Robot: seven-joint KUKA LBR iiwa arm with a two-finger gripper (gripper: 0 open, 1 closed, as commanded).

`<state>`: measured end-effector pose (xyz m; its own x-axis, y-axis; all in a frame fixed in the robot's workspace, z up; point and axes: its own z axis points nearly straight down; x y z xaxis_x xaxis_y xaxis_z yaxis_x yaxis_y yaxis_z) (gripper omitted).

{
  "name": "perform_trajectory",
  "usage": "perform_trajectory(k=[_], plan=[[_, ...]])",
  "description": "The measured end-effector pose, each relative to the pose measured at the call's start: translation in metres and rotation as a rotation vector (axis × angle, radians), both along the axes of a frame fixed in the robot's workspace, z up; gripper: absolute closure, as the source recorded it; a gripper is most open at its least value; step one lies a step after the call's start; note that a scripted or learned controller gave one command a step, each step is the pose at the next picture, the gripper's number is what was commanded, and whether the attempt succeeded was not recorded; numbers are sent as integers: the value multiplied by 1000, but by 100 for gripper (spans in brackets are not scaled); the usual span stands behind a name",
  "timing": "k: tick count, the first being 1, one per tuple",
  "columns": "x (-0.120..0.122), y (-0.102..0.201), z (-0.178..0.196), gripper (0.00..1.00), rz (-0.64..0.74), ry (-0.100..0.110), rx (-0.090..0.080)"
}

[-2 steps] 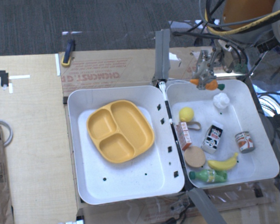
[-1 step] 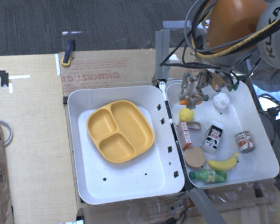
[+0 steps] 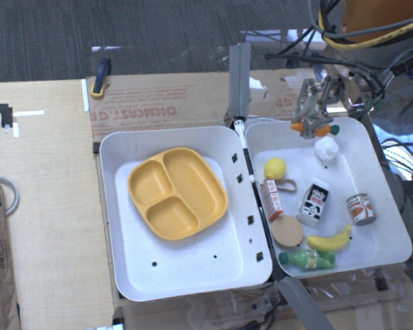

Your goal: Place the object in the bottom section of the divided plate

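Jaws of our gripper (image 3: 313,121), upper right of the frame, seem clamped on a small carrot (image 3: 312,126). We still must carry it to the yellow plate (image 3: 177,192), left of centre.

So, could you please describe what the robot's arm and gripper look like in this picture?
The arm enters at the upper right as a bulky rounded body with an orange band, wrapped in loops of black cable with a yellowish line among them. Below it, the gripper is a small assembly of bare grey metal with thin wires running to it; finer detail is too small to tell.
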<state>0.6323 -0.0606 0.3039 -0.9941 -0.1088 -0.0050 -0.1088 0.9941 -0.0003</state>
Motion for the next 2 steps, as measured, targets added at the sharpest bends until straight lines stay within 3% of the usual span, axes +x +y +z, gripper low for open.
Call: perform_trajectory(k=[1,2], plan=[[28,-21,-79,100,208,2,0],[28,-25,-112,100,422,1,-1]])
